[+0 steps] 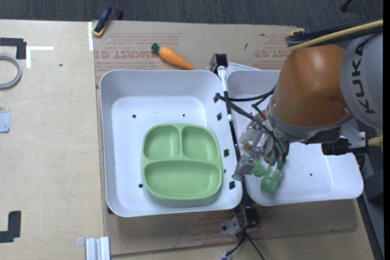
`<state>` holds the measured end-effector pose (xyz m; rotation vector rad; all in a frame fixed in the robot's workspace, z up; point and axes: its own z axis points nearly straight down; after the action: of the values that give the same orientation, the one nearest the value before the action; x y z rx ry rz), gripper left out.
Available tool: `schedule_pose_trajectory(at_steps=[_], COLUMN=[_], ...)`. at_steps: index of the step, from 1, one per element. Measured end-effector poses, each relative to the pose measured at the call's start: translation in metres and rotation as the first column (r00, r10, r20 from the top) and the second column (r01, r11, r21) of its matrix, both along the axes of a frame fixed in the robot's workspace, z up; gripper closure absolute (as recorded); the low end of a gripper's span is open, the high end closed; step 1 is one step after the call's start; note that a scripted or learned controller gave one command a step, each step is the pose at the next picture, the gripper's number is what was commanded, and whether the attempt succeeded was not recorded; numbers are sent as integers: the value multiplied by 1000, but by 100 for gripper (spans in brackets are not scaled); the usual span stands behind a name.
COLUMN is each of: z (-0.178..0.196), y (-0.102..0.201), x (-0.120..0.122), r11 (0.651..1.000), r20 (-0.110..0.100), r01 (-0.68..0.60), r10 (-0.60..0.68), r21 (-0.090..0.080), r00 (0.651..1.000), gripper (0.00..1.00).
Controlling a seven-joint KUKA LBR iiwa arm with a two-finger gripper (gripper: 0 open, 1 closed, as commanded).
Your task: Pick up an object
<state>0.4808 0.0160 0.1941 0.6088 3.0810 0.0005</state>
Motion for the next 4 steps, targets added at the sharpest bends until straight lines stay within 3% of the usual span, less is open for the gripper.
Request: schedule_pose_trajectory(at_steps=[4], z=[0], y=[0], x=[0], r11=[1000], r20=[0], r01=[0], r10=[0], r21=[0], r00=[1000], gripper=[0])
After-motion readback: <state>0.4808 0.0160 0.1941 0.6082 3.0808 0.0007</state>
